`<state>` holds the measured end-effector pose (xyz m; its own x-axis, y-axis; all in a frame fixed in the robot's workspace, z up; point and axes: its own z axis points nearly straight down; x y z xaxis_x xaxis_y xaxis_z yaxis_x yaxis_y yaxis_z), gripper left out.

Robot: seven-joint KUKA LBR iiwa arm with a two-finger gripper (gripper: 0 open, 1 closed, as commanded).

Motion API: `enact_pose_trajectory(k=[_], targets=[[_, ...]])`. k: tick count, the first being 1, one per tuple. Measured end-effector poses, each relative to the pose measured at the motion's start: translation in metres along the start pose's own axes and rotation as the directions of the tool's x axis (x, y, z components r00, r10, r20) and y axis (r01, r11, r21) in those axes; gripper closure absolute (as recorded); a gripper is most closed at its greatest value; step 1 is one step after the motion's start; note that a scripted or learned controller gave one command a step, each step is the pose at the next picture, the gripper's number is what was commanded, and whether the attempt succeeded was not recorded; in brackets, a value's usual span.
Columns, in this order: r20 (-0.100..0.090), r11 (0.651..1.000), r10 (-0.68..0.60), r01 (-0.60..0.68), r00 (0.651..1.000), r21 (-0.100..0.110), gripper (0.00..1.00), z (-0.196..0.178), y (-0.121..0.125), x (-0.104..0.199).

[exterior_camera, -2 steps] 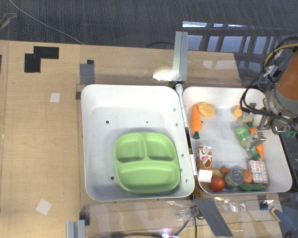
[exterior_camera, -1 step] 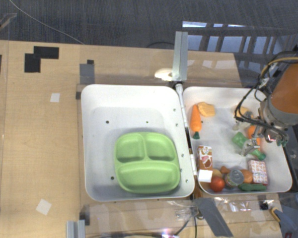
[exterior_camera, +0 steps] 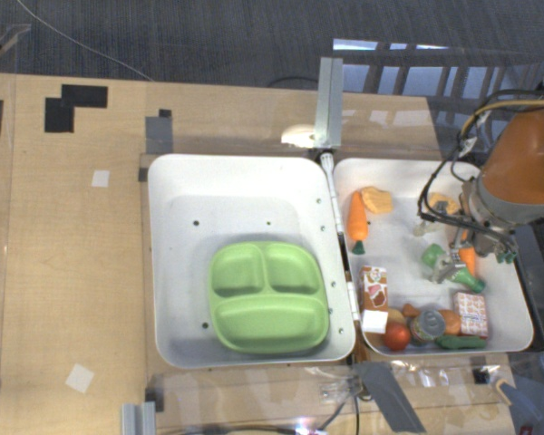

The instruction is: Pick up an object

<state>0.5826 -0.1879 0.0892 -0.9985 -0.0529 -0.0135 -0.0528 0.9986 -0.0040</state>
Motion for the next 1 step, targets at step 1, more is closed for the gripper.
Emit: enact_pose_trajectory(k=[1], targets=[[-0.003,1.0,-0.001,0.001,1.0,-0.002,0.0,0.0019,-0.0214,-0.0838]])
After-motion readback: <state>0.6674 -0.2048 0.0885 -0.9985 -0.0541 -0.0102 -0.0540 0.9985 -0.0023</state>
